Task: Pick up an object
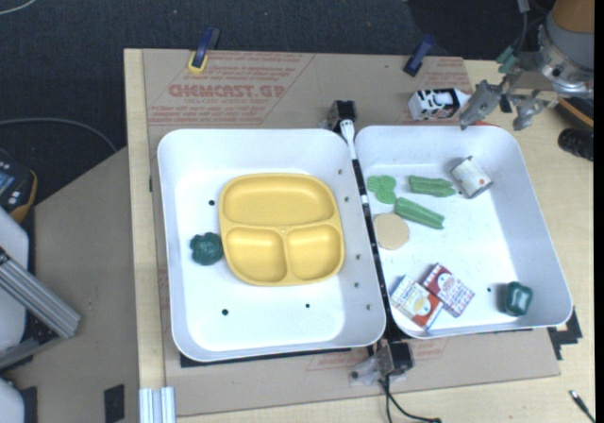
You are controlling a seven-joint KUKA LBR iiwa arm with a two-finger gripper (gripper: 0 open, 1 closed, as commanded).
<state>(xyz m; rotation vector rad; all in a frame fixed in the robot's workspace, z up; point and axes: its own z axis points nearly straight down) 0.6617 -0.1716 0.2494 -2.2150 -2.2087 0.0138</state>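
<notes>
Now the gripper (497, 107) hangs open and holds nothing, above the far edge of the right bin (538, 223). Inside this bin, a small white and red cylinder (469, 177) lies near that edge, just below the gripper.

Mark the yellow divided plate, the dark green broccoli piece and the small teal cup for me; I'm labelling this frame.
yellow divided plate (280, 199): camera view, floor of its large upper compartment.
dark green broccoli piece (206, 248): camera view, middle of its top.
small teal cup (515, 298): camera view, its body.
</notes>
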